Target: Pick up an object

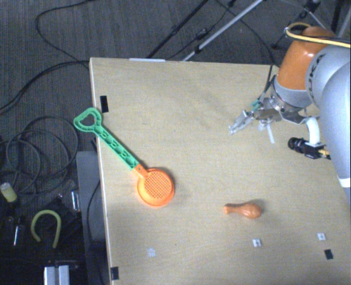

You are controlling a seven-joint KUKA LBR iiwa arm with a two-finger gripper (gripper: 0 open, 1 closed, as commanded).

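Observation:
A toy strainer (155, 186) with an orange round mesh head and a green handle (110, 140) lies flat on the tan bench surface, left of centre, with the handle pointing up-left. A small orange drumstick-shaped toy (244, 209) lies nearer the front, right of centre. My gripper (250, 133) hangs at the right side above the surface, well above and to the right of both toys. Its fingers (239, 123) are spread open with nothing between them.
The grey arm with its orange band (300, 64) fills the right side. The tan surface (193, 100) ends at a left edge near the strainer handle. Cables and a stand lie on the floor beyond. Small markers dot the front right.

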